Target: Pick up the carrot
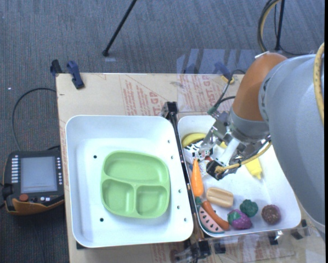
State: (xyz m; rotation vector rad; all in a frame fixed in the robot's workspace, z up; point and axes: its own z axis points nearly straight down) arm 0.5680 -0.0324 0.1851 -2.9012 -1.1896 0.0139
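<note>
Although the carrot lies close under the gripper, it is not seen to be held: it rests along the left wall of the right bin, its tip pointing up toward the tool. Whether anything is clasped by the tool cannot be told, since its end is lost in a tangle of cables and dark parts. Just below the carrot a second orange piece is found, lying against a watermelon slice, and a bread roll sits just to the right. Further out, a banana, grapes, broccoli and a brown ball are scattered. In the left bin a green divided plate is seen. A failed grasp is judged likely, because the carrot is pressed to the wall and little room is left for a finger on that side; the neighbouring orange piece could also be taken by mistake.
</note>
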